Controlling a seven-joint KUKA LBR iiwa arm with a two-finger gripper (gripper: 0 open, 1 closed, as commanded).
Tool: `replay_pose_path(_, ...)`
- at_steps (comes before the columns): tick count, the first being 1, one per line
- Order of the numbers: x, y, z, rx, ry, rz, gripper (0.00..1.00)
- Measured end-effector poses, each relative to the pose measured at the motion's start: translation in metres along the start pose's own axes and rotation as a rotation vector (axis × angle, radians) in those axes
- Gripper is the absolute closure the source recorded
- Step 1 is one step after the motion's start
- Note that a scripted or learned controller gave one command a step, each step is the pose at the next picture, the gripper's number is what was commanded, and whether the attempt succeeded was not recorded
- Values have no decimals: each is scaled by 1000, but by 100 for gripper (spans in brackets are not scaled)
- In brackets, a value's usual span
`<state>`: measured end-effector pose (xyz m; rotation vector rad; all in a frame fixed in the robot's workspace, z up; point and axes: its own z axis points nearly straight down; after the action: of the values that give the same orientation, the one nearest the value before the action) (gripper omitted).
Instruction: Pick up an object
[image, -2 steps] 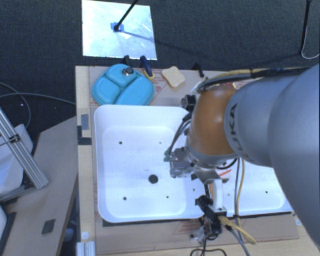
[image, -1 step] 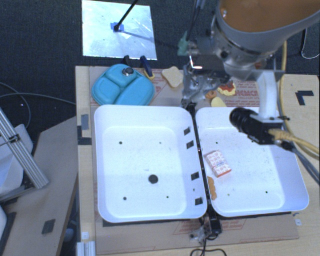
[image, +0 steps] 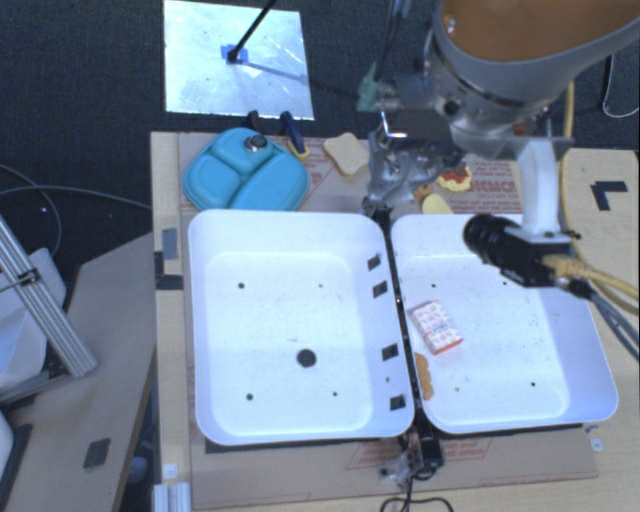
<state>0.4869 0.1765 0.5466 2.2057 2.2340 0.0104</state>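
White bins on cardboard-topped bench, dark carpet around; jaws' state unclear.

A small box lies in the right bin — near the divider — the left bin holding perhaps one dot-like object.

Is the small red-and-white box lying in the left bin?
No, the red-and-white box lies in the right bin, near its left wall.
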Motion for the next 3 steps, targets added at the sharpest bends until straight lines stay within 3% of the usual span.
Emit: replay_pose_path(3,1,1,-33,-5,4,-21,100)
